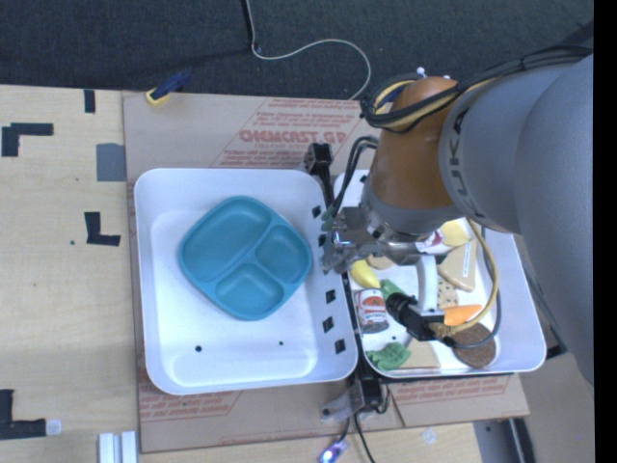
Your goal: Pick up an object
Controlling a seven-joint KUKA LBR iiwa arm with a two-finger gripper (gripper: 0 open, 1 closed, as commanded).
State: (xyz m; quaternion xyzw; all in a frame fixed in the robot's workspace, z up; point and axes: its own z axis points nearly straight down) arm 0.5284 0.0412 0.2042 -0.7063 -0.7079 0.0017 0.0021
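Small objects, my candidates for the pick, lie heaped in the right bin [525, 287] at lower right of the frame: a yellow piece [364, 275], a small can with a red label [372, 311], green bits [389, 357], a tan cracker-like slab [457, 268], an orange wedge [465, 313] and a brown disc [474, 347]. I see the bench [58, 287] as pale wood with black marks, a cardboard sheet [280, 133] under both bins, and dark carpet [125, 17] along the top with a thin cable [318, 51] looping over it. The left bin [164, 355] holds a blue divided plate [246, 257]. My pincer [386, 258] hangs over the right bin's upper left part, just above the yellow piece; I cannot tell whether it is released or clenched. Red print on the cardboard is too blurred for me to read with confidence.
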